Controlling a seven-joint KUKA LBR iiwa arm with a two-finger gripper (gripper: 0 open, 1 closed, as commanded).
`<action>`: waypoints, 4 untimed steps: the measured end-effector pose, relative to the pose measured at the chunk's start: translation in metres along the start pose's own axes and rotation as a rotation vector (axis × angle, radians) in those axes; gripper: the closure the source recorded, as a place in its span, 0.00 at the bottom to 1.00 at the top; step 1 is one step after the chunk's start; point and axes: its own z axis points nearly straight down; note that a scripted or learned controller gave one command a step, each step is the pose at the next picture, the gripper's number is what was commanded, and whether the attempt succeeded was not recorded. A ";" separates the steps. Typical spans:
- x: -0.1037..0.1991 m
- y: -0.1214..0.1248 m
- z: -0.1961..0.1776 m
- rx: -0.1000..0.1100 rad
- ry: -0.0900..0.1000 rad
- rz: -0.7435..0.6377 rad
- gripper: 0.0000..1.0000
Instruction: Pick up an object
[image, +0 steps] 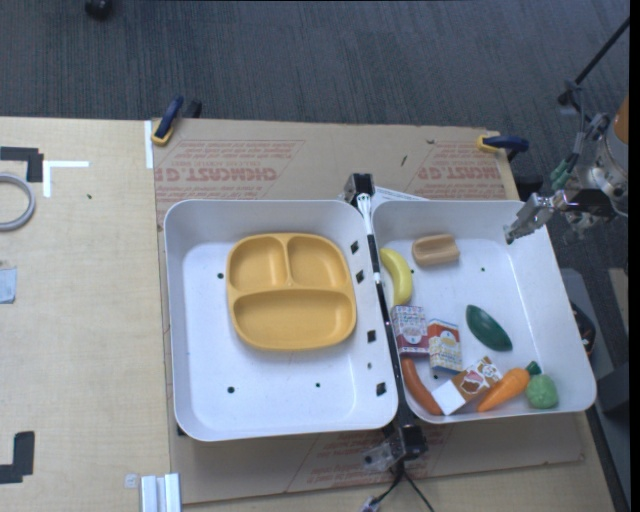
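The right bin (560, 290) holds several toy foods. A yellow banana (397, 275) lies by its left wall, with a tan bread block (435, 250) next to it. A dark green leaf-shaped piece (488, 328) lies in the middle. Small printed cartons (410, 330) (445, 347) (476, 376) cluster lower down. An orange-red sausage (420, 388), an orange carrot (503, 388) and a green broccoli (542, 392) lie along the near edge. My gripper (522, 222) hangs above the bin's far right corner, apart from every object, with nothing seen in it.
The left bin (200, 380) carries a yellow divided plate (292, 290). Black clips (362, 192) join the two bins along the middle wall. Cardboard (230, 165) lies under both bins. Blue-and-yellow clamps (168, 118) (503, 144) hold its far corners.
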 end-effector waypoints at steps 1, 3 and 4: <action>0.027 -0.038 0.108 0.001 0.000 0.108 0.00; 0.037 -0.024 0.187 -0.003 0.000 -0.138 1.00; 0.093 -0.035 0.054 -0.002 0.000 -0.177 1.00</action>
